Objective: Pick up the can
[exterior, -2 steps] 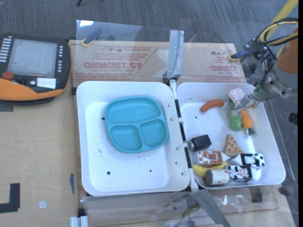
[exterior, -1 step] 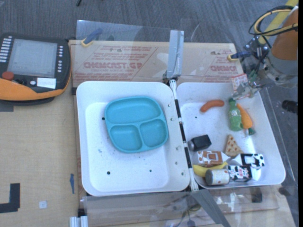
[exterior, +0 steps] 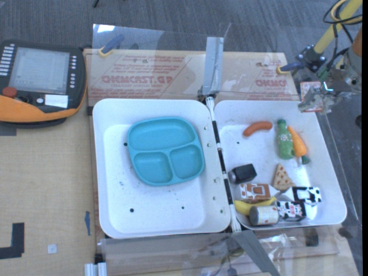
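Note:
The can [exterior: 264, 215] is a short tan and silver cylinder lying on its side at the front edge of the right bin [exterior: 333, 171]. It touches a yellow banana [exterior: 252, 205] and a black-and-white cow-patterned carton [exterior: 300, 203]. My gripper [exterior: 314, 99] hangs over the far right corner of the right bin, well away from the can, with nothing seen in it.
The right bin also holds a sausage [exterior: 257, 128], a green bottle [exterior: 283, 138], a carrot [exterior: 298, 144], a black block [exterior: 243, 172], a pizza slice [exterior: 281, 177] and a small orange box [exterior: 255, 191]. A blue divided plate [exterior: 165, 150] lies in the left bin [exterior: 109, 171]. A teach pendant [exterior: 40, 82] rests at the far left.

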`<state>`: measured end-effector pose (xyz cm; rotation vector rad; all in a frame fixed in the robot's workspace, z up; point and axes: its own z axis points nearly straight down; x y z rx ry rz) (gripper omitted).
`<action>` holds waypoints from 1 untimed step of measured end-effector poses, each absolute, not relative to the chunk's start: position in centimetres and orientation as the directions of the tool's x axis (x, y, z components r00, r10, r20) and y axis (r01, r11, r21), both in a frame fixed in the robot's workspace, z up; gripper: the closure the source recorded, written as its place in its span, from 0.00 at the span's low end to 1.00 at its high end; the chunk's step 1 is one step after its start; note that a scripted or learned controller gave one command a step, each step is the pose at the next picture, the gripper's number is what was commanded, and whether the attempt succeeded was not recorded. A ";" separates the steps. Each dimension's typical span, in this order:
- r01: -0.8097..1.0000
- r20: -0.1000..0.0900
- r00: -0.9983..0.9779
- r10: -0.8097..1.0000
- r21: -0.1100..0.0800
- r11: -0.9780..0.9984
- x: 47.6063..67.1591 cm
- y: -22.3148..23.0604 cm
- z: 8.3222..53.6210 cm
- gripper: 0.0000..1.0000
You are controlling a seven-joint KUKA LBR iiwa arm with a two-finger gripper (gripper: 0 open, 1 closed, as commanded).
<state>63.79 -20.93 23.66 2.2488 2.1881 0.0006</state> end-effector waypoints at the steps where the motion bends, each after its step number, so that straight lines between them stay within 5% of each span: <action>1: 0.998 -0.002 0.064 0.998 0.003 -0.064 66.8 -21.3 26.3 1.00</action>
